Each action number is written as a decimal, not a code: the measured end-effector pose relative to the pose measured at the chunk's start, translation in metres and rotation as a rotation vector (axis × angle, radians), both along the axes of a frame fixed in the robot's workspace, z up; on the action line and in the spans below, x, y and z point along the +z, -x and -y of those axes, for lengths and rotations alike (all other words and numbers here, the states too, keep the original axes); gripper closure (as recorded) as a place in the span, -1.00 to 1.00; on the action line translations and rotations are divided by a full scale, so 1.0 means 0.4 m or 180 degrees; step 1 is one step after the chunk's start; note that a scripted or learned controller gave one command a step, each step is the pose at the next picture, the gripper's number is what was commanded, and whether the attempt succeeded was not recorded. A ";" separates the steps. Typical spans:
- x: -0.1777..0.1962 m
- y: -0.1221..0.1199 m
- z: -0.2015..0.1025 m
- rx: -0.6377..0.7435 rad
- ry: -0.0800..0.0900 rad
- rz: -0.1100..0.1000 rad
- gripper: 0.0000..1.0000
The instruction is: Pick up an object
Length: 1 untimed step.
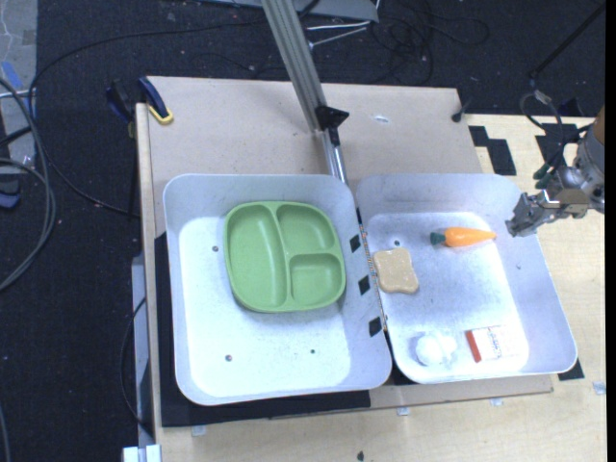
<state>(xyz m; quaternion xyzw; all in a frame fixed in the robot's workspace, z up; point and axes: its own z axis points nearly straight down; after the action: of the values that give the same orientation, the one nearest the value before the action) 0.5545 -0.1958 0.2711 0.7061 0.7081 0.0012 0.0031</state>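
Carrot (464,238) lies crosswise, tip toward gripper (527,217), whose state is unclear.

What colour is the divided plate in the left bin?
Light green plate, clearest in the camera view.

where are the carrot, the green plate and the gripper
carrot (466,238), camera view, middle of its orange body
green plate (252,246), camera view, floor of its large left compartment
gripper (521,221), camera view, at its fingertips over the right bin's edge

gripper (527,218) hovers at right bin's (539,287) edge, near carrot (465,238).
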 end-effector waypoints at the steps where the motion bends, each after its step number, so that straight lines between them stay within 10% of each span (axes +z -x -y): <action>1: -0.024 0.003 -0.108 0.0010 -0.0010 -0.0021 1.00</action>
<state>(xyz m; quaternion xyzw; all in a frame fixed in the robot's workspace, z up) 0.5534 -0.1527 0.2617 0.7050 0.7092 0.0000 -0.0005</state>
